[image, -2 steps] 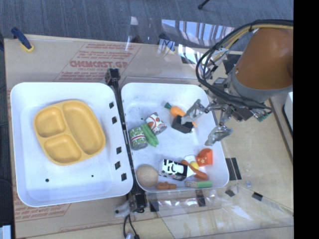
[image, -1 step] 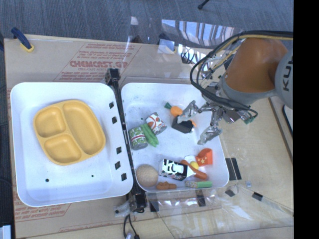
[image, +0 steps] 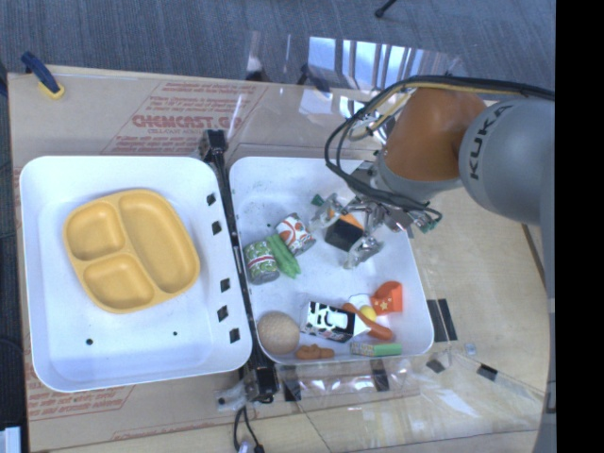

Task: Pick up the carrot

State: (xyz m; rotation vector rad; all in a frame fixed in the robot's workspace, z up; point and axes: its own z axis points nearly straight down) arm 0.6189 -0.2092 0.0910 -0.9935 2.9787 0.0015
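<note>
Gripper [image: 347,227] well beyond carrot [image: 377,330], over right bin [image: 424,295]; fingers spread apart, nothing between them.

The arm [image: 514,163] reaches in from the right. Its gripper [image: 355,228] hangs over the right bin's [image: 269,185] far-right corner.

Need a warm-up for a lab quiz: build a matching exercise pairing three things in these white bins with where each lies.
1. yellow three-compartment plastic plate
2. beige round ball
3. small red plastic block

A. right bin, by its right wall
B. left bin
C. right bin, near corner beside the left bin

Pairs: 1-B, 2-C, 3-A
</note>
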